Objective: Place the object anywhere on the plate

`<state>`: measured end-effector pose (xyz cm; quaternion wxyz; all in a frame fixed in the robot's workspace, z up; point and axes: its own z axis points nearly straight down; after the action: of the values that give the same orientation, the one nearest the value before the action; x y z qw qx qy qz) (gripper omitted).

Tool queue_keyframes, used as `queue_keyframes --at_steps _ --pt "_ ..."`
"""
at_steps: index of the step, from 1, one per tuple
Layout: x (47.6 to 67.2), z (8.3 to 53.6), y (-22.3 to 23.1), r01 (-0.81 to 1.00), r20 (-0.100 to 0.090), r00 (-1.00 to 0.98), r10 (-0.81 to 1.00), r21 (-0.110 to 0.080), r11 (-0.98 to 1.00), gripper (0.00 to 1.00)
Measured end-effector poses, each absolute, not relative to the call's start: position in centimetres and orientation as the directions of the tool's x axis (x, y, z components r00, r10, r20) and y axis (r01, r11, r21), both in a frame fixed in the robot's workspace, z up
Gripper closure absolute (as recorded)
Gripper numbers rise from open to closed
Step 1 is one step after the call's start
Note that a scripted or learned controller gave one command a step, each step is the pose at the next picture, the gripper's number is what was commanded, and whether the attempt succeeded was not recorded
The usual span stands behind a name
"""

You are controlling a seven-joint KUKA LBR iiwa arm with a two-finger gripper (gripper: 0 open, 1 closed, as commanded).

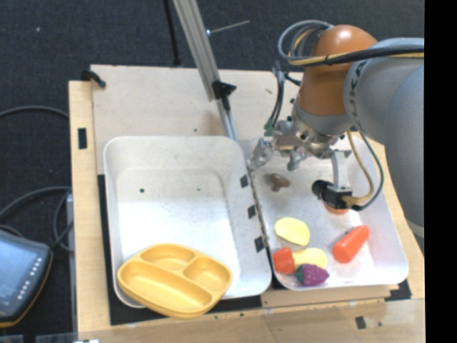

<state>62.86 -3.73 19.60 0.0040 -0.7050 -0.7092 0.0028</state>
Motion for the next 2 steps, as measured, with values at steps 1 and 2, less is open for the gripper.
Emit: queue_keyframes --at_steps 1,2 --pt "58.3 19.9 16.8 1.0 0.003 -0.01 1.0 -0.001 0.01 0.0" --pt "52.0 26.5 21.8 1.0 0.005 -0.011 1.0 0.003 0.011 0.0"
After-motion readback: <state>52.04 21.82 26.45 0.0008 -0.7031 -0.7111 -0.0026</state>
